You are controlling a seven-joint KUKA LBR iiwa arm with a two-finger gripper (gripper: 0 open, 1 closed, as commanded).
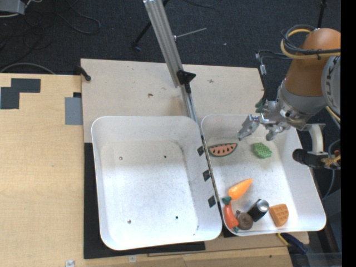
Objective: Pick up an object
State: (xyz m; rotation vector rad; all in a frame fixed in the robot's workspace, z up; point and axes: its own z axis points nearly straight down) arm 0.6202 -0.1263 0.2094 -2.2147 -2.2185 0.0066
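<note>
My gripper [260, 130] hangs over the back of the right bin [303, 174], its fingers spread apart and open with nothing between them. Just below and right of it lies a small green lumpy object [261, 150]. A watermelon slice [223, 149] rests to the left, near the divider. Toward the front sit an orange carrot-like piece [240, 188], a black can [257, 209], an orange waffle-like block [278, 214] and a red-orange item with a brown round end [236, 218].
The left bin [144, 182] stands beside the right one on the bench. A slanted metal rail [167, 43] rises from the divider toward the back. The arm's orange band [314, 60] fills the upper right.
</note>
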